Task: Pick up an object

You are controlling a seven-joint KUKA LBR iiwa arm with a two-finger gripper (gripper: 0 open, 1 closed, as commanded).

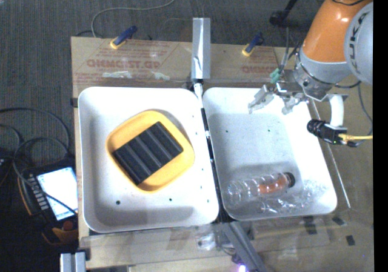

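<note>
A clear plastic bottle with a dark cap and orange residue lies on its side near the front of the right bin. A yellow tray with a black ribbed insert rests in the left bin. My gripper hangs over the back right corner of the right bin, well behind the bottle. Its two pale fingers are spread apart with nothing between them.
Crumpled clear plastic lies next to the bottle at the right bin's front right corner. A metal post stands behind the seam between the bins. A black cylinder with a cable juts out beside the right bin's right rim.
</note>
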